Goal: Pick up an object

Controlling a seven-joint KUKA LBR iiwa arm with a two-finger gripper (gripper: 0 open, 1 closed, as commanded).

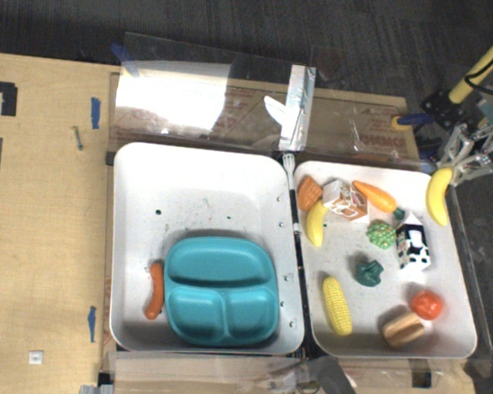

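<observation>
tool (471, 156) just above the banana (439, 196) at right bin (465, 340) corner; open/closed can't tell. step: approach; next descend.

No text, label, brand or number can be read anywhere on the bench. Faint reddish printing runs along the brown cardboard strip (368, 130) behind the right bin (462, 279), just left of the gripper (471, 162), but its letters are too blurred to make out. The small white carton (346, 201), lower left of the gripper, bears red marks that are equally illegible.
</observation>
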